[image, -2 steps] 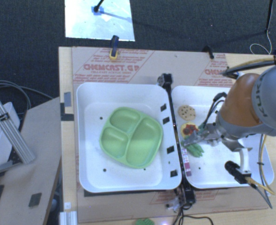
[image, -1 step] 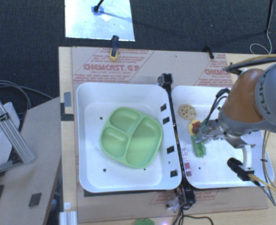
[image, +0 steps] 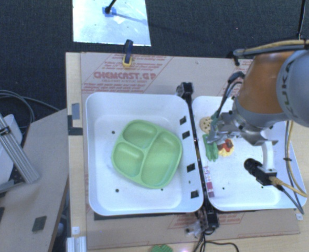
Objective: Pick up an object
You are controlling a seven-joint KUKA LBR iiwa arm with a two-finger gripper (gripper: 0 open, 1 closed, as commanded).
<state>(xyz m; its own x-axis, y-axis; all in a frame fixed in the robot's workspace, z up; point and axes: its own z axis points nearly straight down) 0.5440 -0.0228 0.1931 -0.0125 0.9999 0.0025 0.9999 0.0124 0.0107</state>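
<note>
My gripper hangs low over the left part of the right bin, under the grey wrist and orange band. Directly below it lies a small green object. A yellow and red object touches the green one on its right. A pale round piece with dark spots sits just up and left of the gripper, near the bin's left wall. The gripper's body hides how close it stands to the green object.
The left bin holds a green divided plate. A black divider with clips runs between the two bins. A black cylinder on a cable hangs from the arm over the right bin.
</note>
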